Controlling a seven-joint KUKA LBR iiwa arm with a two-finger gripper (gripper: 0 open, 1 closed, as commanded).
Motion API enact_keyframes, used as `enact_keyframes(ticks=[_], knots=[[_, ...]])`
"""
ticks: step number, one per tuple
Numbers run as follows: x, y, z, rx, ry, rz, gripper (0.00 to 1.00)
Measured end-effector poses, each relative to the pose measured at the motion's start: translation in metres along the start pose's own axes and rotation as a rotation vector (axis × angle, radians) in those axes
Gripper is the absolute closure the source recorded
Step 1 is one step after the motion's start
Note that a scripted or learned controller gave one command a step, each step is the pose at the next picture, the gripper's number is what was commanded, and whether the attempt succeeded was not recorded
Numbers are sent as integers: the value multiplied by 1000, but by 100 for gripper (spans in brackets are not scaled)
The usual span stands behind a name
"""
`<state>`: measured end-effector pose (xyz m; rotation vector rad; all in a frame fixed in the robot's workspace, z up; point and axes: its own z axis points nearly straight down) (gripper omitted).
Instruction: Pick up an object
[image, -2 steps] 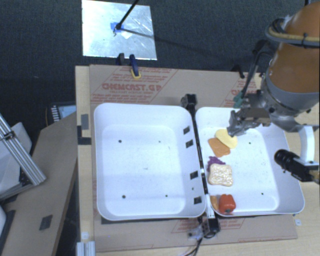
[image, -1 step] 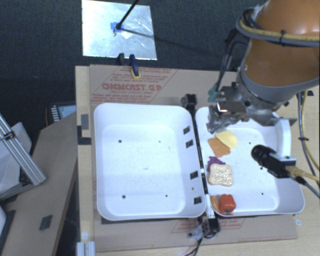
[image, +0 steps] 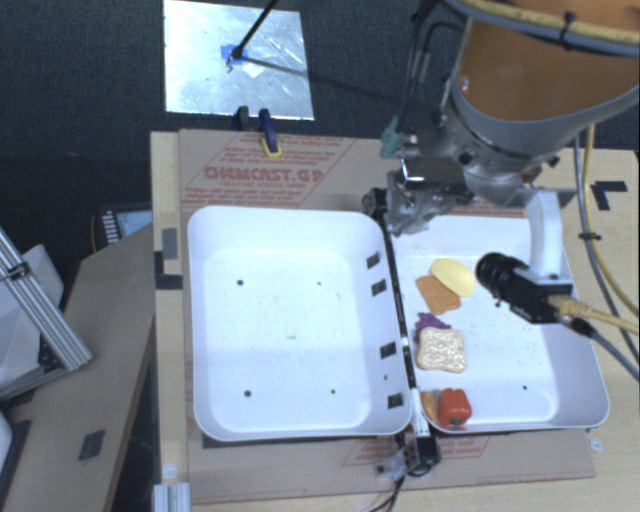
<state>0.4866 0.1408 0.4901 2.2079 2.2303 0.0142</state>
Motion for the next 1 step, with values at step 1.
enact_keyframes(ticks=[1], knots=[[51,29,22,7,-3,2,100]])
